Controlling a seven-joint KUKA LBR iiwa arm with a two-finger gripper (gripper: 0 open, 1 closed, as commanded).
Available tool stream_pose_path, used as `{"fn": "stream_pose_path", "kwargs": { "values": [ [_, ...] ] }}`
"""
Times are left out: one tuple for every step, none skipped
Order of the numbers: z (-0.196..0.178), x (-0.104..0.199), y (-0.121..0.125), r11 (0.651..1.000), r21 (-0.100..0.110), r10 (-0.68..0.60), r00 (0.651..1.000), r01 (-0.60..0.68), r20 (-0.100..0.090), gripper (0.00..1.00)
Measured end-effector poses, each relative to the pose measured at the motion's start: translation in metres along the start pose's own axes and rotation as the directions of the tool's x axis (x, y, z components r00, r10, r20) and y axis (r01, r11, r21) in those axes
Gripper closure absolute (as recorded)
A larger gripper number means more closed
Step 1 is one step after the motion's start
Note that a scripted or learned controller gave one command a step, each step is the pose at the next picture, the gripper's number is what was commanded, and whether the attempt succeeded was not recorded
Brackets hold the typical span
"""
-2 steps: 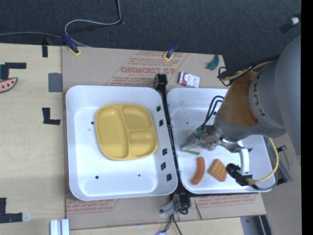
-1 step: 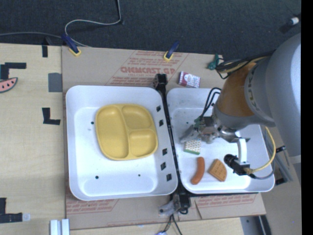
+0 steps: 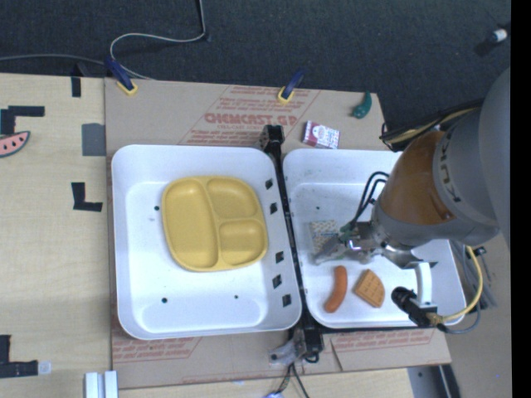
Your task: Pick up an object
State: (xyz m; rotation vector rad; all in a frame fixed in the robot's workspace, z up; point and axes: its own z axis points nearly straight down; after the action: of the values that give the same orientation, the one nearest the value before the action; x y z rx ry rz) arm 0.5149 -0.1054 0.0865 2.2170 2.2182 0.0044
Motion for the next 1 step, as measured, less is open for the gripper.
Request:
{"fn": "stream_pose_path", "kwargs": {
  "values": [
    [0.0007,0.0092,0.0496,1.000,0.002,0.000,1.000,0.000,0.000,0.00]
  ]
}}
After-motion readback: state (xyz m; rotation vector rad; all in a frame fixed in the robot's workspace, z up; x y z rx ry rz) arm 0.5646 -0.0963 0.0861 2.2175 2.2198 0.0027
